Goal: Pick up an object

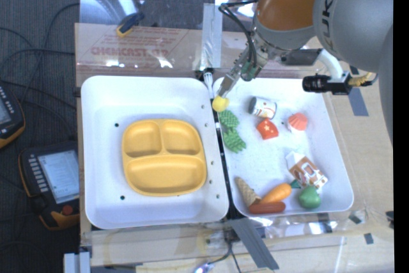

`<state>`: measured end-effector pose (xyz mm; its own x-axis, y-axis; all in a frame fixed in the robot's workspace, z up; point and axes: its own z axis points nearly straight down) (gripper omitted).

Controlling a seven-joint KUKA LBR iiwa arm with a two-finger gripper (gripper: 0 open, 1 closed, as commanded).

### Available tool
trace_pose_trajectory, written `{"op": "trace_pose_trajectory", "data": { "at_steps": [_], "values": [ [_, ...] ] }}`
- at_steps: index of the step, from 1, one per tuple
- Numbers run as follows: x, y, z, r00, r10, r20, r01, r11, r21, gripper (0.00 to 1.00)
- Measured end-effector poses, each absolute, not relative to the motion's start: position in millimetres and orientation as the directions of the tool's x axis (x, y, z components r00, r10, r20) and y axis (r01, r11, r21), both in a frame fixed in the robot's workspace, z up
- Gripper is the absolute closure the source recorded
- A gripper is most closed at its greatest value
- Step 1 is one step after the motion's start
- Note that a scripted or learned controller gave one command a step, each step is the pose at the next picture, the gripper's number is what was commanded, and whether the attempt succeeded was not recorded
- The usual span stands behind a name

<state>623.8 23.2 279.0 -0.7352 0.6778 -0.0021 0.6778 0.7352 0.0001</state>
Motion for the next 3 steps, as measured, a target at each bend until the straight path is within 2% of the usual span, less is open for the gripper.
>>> {"op": "trace_pose_trajectory", "data": {
  "at_steps": [1,2,3],
  "values": [
    [654.6,21,293,-0.743,0.669,-0.005,0.669,0.743,-0.002,1.0],
    [655.3,21,303,-0.744,0.669,-0.01,0.669,0.744,-0.004,1.0],
    [560.4,22,255,-0.78,0.625,-0.001,0.625,0.78,-0.002,1.0]
  ]
}}
